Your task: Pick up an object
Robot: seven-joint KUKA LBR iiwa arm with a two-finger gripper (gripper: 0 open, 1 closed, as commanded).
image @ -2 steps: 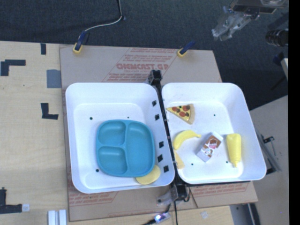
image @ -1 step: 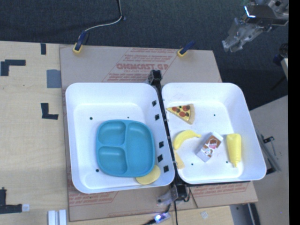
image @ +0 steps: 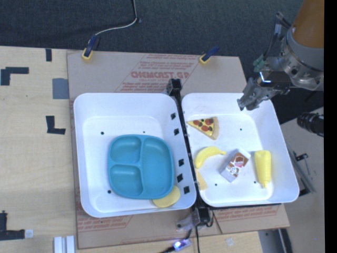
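Left bin (image: 87,120): blue tray (image: 140,166) over yellow disc (image: 167,198). Right bin (image: 281,141) — yellow bottle (image: 263,167), small carton (image: 235,166), banana (image: 207,155), pizza slice (image: 205,126) farther back. Gripper (image: 250,100) hovered over right bin's far rim, held nothing — finger gap not discernible.

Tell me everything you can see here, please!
bins: 2, white, side by side on the cardboard
tray: 1, blue with compartments, in the left bin
disc: 1, yellow, left bin, partly under the tray's near edge
pizza: 1, yellow and red slice, right bin near the divider
banana: 1, yellow, middle of the right bin
carton: 1, white and brown, right bin, beside the banana
bottle: 1, yellow, right bin by its right wall
cardboard: 1, brown sheet, under the bins
clamps: 2, yellow and blue, at the cardboard's far edge
arm: 1, grey and orange, at the right
tool: 1, dark, above the right bin's far right corner
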